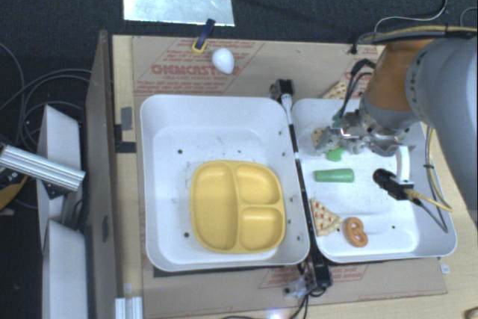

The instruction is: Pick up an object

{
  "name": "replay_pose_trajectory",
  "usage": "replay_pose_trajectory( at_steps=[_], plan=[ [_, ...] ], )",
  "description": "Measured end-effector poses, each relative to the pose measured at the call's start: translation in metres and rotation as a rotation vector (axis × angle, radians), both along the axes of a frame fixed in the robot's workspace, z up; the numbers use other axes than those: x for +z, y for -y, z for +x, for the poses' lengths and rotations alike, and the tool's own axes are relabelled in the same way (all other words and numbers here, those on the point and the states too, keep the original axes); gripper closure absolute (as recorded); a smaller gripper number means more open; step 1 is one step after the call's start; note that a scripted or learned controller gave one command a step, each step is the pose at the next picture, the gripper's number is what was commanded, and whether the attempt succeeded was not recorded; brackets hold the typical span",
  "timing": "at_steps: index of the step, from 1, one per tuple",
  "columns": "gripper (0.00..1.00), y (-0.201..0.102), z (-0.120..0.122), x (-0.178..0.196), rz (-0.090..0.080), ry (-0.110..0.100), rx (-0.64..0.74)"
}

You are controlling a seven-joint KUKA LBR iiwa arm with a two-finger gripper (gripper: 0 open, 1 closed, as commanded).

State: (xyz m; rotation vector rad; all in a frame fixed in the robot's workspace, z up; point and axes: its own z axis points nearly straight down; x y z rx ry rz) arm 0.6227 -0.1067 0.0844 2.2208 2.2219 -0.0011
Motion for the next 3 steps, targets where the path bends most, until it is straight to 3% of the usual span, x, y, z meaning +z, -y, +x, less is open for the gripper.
replay_pose_trajectory(
  at_steps=[2, 3],
  plan=[
    [0.0, 0.003, -0.065, -0.001, 0.002, -0.003, -0.001],
    [1.0, 0.002, -0.063, 0.011, 0.001, 0.003, 0.001]
  ],
)
